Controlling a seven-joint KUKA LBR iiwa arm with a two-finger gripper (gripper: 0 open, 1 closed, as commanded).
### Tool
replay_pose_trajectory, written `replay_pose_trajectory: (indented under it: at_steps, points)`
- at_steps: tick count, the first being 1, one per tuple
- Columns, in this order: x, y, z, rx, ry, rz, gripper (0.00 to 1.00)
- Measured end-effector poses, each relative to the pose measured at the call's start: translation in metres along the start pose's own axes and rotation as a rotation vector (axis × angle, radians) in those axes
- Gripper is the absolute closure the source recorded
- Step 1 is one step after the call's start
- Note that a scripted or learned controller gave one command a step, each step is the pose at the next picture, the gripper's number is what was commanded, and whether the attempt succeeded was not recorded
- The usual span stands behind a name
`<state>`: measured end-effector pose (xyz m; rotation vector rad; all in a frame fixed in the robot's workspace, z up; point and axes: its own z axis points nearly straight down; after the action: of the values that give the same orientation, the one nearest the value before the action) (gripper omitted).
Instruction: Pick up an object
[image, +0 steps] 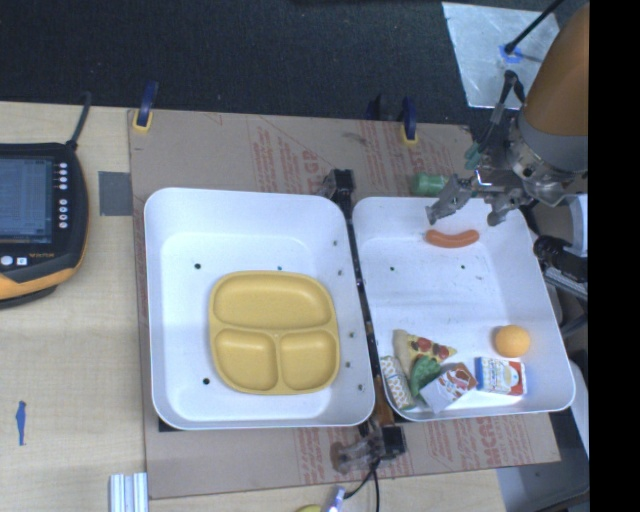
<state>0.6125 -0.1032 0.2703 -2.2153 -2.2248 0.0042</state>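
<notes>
My gripper (465, 216) hangs over the far edge of the right bin (455, 300), its two fingers spread open with nothing between them. Just in front of the fingertips an orange-red sausage (452, 237) lies on the bin floor. Near the bin's right wall sits an orange ball (512, 340). Along the near edge lie a pizza slice (422, 349), a small red and white carton (499, 376) and a few packets (440, 388).
In the left bin (180, 260) rests a yellow divided plate (274, 330). A green item (430, 183) lies on the bench behind the right bin. A tablet-like pendant (35, 220) sits at the far left. Clamps hold the board at its back edge.
</notes>
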Motion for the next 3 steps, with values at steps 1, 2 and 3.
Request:
replay_pose_trajectory:
  at_steps: [1, 2, 3]
  points:
    - [-0.027, 0.000, 0.091, 0.002, -0.001, 0.000, 0.00]
    - [-0.074, 0.038, 0.087, -0.002, 0.000, 0.003, 0.00]
    - [-0.060, 0.044, 0.125, 0.001, 0.000, 0.000, 0.00]
